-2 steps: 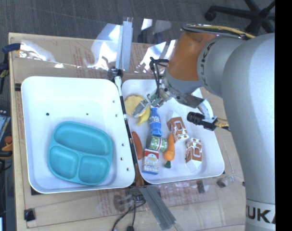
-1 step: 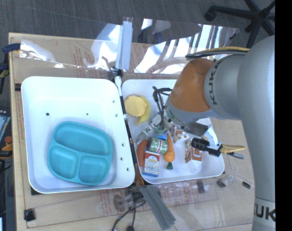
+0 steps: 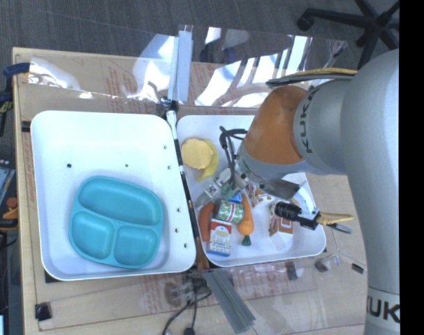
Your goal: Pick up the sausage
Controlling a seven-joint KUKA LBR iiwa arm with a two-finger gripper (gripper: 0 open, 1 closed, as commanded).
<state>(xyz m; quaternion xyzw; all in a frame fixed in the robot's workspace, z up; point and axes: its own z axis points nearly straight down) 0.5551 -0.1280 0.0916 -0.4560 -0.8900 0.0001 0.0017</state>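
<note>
floor: dark grey carpet (image 3: 93, 12) | office chair base (image 3: 358, 5) top rt | bench: wood (image 3: 79, 68), sunlit

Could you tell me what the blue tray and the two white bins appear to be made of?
Blue tray: likely moulded plastic, matte, with rounded, smooth compartments of uniform colour. Left bin and right bin: probably thin plastic too, with a slight sheen and soft rounded corners.

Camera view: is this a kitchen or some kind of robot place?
Probably a robot test lab, not a kitchen: a KUKA arm reaches over two white bins, toy food like a carrot lies inside, and an office chair base stands nearby.
</note>
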